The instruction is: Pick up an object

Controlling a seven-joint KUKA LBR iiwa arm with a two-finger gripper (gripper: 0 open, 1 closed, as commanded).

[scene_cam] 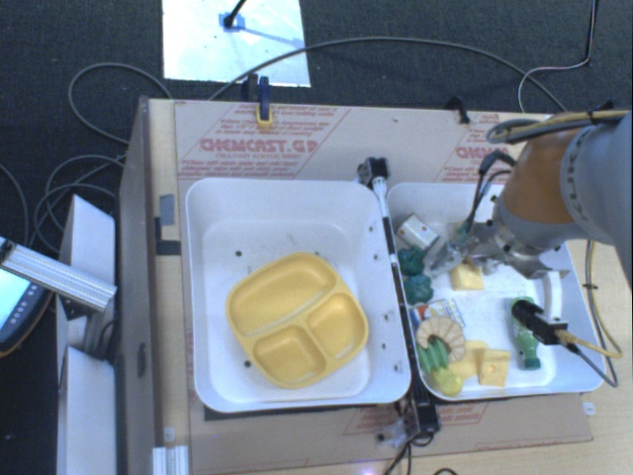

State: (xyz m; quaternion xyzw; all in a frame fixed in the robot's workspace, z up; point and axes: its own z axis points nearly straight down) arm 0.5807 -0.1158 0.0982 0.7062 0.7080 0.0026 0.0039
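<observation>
**Toys crowd the right bin under the arm**

Toys lie scattered in the right bin (579,389), and any one of them could serve as the object to pick. From the single overhead camera, the arm (554,181) reaches in from the right and bends down over the bin's upper middle, so the pincer (465,250) hangs low among the pieces near a small yellow block (468,277). Whether it is spread or pressed together I cannot tell; the wrist hides its tips, and nothing shows between them.

That low stance suits a grab at the nearest pieces, which sit close together along the bin's left wall: a white box (416,234) above, green lumps (414,275) just below it, then a striped round toy (441,336) and more yellow pieces (485,362) toward the front. A dark green tool (526,332) lies apart on the right.

Crowding is the likely trouble: neighbours touch or nearly touch, and the wall leaves little room beside the green lumps.

The left bin (213,295) holds a yellow tray (297,318) with three compartments. Both bins rest on a cardboard-covered tabletop (297,137), with cables (89,117) trailing off around it.
</observation>
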